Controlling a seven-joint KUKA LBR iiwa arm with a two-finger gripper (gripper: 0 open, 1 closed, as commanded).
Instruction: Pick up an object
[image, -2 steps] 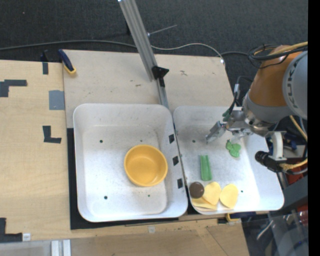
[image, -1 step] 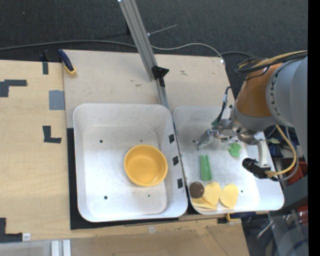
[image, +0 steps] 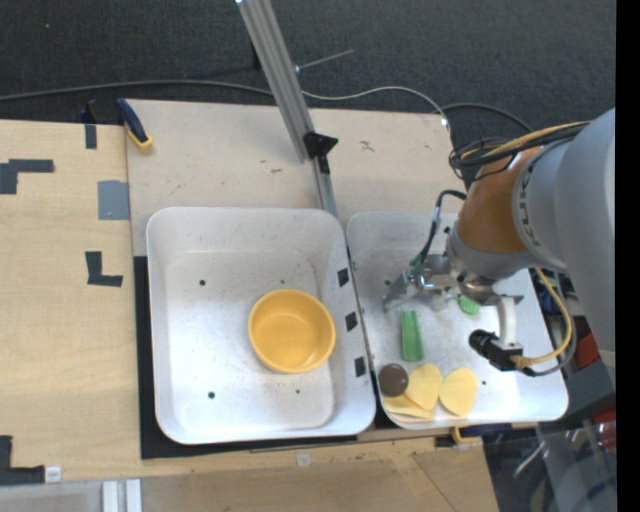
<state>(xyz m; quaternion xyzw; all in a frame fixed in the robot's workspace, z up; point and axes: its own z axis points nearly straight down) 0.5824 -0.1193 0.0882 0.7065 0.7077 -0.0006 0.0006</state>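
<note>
- Green block lies flat in the right bin, just below and slightly left of the claw, long side running up and down the view. It looks like the likeliest target for the pick.
- The claw hangs low over the upper half of that bin, and nothing is seen between its fingers; whether it is clenched or released cannot be told from this slanted view.
- The arm arches in from the right, orange band above the wrist, which puts the tool nearly straight down — a sensible pose for a top grab.
- Further below the claw, near the bin's front wall, a brown ball sits touching pale yellow pieces; that cluster is crowded, so a clean grip there looks harder.
- A small green thing peeks out just right of the claw, partly hidden by the wrist.
- Well to the left, the yellow bowl rests alone in the left bin, far from reach at this pose.
</note>
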